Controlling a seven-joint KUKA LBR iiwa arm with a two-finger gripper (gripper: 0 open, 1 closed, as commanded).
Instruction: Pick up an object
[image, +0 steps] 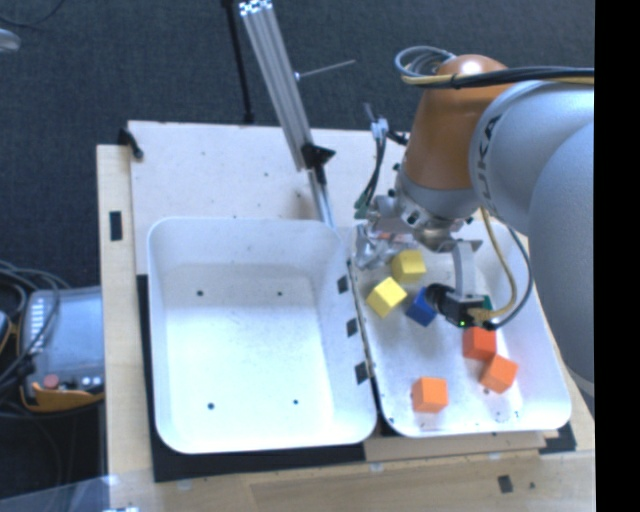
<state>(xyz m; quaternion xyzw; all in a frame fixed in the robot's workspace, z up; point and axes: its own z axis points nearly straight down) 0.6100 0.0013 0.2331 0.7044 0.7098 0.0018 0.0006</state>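
In the right bin (545, 385) lie two yellow cubes (386, 296) (409, 265), a blue cube (421, 309) and three orange cubes (429, 393) (478, 342) (499, 373). My gripper (375, 243) hangs at the bin's upper left corner, just left of the upper yellow cube and above the lower one. The wrist hides its fingertips, and nothing shows between them.
The left bin (165, 300) sits beside the right one, sharing a raised rim (352, 310). A slanted metal pole (290, 110) stands behind the bins. Grey equipment (60, 345) with cables sits off the bench at the left.
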